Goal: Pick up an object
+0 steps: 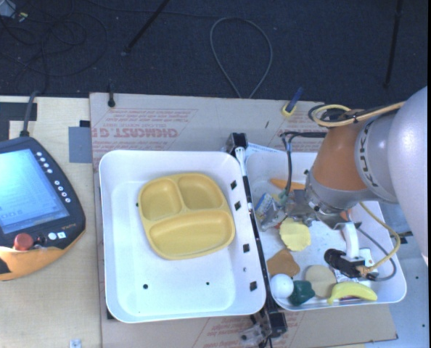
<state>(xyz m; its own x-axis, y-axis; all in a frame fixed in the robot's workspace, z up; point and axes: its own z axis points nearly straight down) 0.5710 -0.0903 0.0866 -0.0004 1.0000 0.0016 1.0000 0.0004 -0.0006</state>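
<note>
arm (390, 151): cut off at right edge, covers much of right bin (393, 285) | gripper (292, 212): fingers too dark and cluttered to read | handheld screen unit (23, 201): cut at left edge | orange item (288, 184): mostly hidden under arm

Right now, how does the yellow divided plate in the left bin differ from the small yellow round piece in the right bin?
The yellow divided plate is far larger than the small yellow round piece. The plate is moulded into three compartments, while the round piece looks like a plain flat disc. The plate lies alone in the left bin, while the round piece sits among clutter in the right bin, close under the arm. Both are pale yellow.
</note>
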